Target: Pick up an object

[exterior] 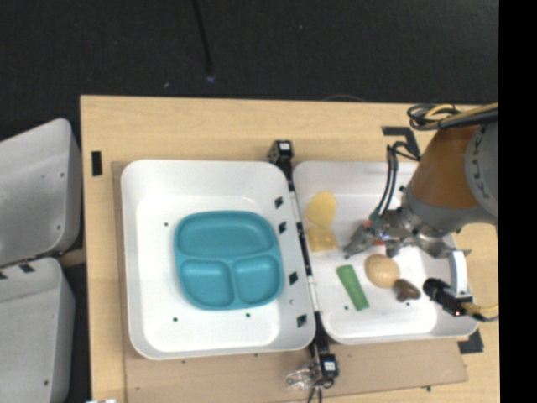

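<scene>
Near the middle of the right bin (344,173), toward its front edge: one tan egg-shaped object (382,269), lying loose on the bin floor.

Gripper (367,237): lowered into the same bin, just behind and to the left of the egg-shaped object, on the grey arm (449,183) that reached in over the bin's right edge. It held nothing that could be seen. Whether its jaws were spread or pressed together could not be told.

Items around the egg-shaped object, all in the right bin:
- Small brown piece (407,289), just beside it toward the front right corner; whether the two touched could not be told.
- Green bar (352,287), flat and slanted, just to its left near the front edge, apart from it.
- Pale yellow lumpy piece (320,218), by the bin's left edge, stretching from the back toward the middle, apart from the green bar and near the gripper's left side.

Left bin (134,225): one teal divided plate (226,257) with three compartments, one long one at the back and two smaller ones at the front, set near the bin's centre and clear of every wall.

Both bins sat side by side, edges meeting, on the pale wooden bench (101,124), with small black clips (282,151) along the shared edge.
</scene>
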Tool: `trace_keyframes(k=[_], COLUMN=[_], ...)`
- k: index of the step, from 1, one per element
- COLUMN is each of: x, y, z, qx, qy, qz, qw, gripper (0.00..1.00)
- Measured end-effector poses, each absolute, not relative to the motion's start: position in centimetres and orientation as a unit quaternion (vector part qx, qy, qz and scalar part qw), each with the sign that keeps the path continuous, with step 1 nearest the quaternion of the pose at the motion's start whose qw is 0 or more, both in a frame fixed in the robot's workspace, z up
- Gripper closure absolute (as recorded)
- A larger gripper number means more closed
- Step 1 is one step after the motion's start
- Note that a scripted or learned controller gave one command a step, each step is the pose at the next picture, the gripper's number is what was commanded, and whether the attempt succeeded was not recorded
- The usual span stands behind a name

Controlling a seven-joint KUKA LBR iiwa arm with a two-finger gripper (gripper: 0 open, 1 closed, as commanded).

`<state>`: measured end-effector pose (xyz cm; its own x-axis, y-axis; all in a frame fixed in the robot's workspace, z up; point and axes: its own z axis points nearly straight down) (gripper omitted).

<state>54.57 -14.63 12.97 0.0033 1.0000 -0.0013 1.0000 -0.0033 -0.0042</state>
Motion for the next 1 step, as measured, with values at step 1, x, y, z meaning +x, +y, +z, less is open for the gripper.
trace_keyframes(k=[1], x=[54.60], y=[-14.79], z=[9.99], qx=[-0.709], qy=[-0.705], qz=[0.0007], qw=[-0.001], gripper=[0.00])
